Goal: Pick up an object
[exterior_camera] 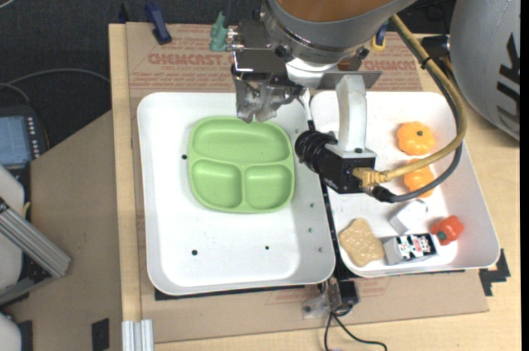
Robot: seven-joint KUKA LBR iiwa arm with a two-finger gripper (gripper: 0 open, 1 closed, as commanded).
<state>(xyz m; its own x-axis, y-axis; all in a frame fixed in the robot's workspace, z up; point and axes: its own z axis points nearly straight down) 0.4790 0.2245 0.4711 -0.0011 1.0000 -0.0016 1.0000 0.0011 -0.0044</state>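
A light green divided plate [241, 163] lies flat in the left bin [165, 176], toward its upper right. My gripper [258, 111] hangs from the grey and orange arm right at the plate's far rim, its metal fingers [248, 106] close together just above or touching that rim. Nothing shows between them. In the right bin [471, 201] lie an orange pumpkin-like toy [414, 137], a second orange piece [420, 177], a tan cracker-shaped piece [362, 240], a small black and white box [411, 247] and a red object [447, 229].
A black cable fitting with a brass hose [347, 168] hangs over the ridge between the bins. Both bins rest on a brown cardboard sheet [132, 77]. The arm's bulk covers the upper part of the right bin.
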